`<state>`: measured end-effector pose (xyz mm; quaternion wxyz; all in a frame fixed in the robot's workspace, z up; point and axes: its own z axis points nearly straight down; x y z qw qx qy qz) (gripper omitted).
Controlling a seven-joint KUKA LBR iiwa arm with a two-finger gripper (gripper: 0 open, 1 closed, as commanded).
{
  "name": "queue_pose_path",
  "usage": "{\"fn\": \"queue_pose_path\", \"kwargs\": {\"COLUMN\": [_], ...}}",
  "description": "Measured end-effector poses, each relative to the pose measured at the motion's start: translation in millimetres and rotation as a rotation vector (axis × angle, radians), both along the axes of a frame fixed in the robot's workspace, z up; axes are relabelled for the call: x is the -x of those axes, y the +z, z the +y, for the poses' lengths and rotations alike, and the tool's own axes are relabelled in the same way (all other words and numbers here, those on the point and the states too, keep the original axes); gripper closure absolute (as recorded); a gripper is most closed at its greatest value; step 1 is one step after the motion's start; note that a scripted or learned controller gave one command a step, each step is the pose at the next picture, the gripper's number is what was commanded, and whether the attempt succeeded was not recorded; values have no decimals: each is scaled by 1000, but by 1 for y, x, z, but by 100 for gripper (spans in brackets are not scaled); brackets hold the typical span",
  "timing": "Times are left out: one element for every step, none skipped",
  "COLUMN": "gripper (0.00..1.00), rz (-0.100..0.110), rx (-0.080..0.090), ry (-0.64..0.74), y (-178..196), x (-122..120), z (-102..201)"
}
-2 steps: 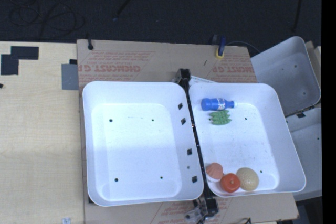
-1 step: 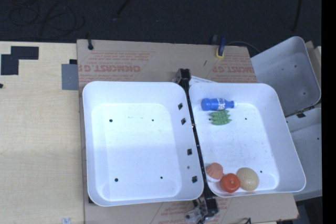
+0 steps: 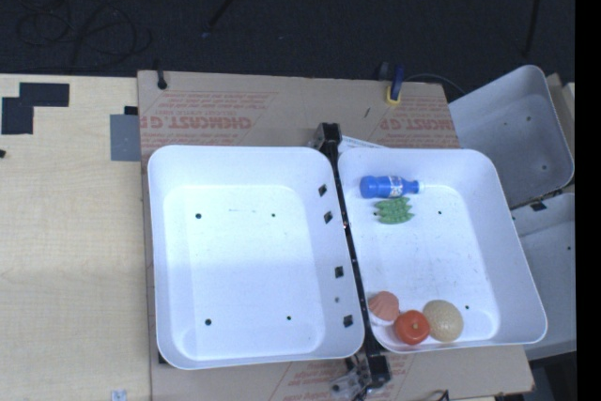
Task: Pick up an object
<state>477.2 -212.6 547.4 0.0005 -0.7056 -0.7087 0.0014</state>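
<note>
Gripper state cannot be told here, and no object is lifted, so the pick looks not yet begun. Every candidate lies in the right bin, beside the left bin: a blue bottle at the far end, then a beige ball, a green piece, possibly a toy vegetable, a red ball and a pink piece.

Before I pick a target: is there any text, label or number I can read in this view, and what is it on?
Red print on the cardboard sheet under the bins, upside down to this camera: looks like "CHEMCAST GP", repeated right of it and along the bottom edge, too blurred to confirm.
Blue bottle: label too small to read.
Nothing else carries legible text.
</note>
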Motion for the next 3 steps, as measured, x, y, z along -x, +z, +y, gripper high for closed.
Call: {"fn": "queue_pose_path", "kwargs": {"gripper": [0, 100, 0], "rz": [1, 2, 3], "rx": [-1, 0, -1], "ry": [1, 5, 6], "y": [0, 9, 9], "x": [0, -1, -1], "z": [0, 0, 0]}}
